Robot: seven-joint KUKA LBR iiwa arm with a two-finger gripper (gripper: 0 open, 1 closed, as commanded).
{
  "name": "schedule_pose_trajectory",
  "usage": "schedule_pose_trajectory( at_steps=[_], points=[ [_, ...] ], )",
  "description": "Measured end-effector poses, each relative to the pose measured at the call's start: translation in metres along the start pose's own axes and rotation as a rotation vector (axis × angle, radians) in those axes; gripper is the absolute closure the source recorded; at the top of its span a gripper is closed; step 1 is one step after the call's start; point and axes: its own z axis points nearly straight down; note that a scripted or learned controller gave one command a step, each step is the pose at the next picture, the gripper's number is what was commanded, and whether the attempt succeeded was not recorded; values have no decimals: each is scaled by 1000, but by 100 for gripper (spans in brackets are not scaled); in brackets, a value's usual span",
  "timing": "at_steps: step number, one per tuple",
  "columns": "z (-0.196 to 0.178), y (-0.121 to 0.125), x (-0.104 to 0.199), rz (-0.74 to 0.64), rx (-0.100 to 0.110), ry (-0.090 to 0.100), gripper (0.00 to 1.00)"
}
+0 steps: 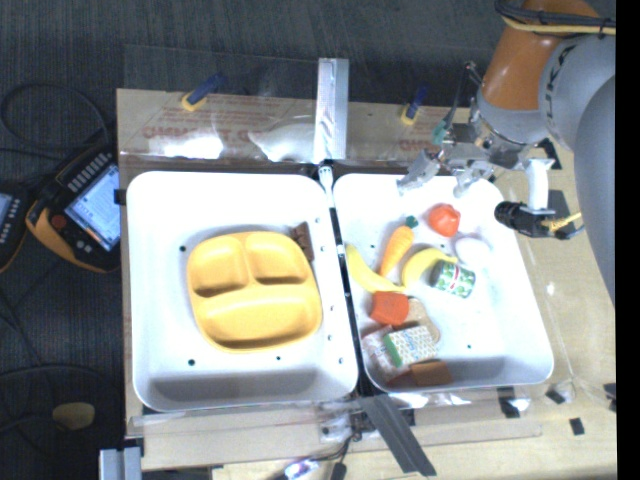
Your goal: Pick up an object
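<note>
My gripper (442,177) hangs over the back edge of the right bin (520,358), open, with nothing between its fingers. Just below it lies a red tomato (444,218). Further down the bin are an orange carrot (397,250), a banana (368,274), a yellow fruit (422,262), a green can (453,278) on its side and a pale white ball (470,251). A red item (390,308), a wrapped packet (402,346) and a brown block (428,373) lie near the front wall.
The left bin (160,368) holds a yellow divided tray (255,288) with a small brown piece (301,236) at its back right corner. A black handheld unit (85,213) lies off the bench at left. Clear plastic sheeting (240,133) covers the bench behind the bins.
</note>
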Motion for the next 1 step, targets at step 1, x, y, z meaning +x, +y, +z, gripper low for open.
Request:
schedule_pose_trajectory(
  at_steps=[1],
  points=[
    [111,-20,13,-46,-2,-1,0]
  ],
)
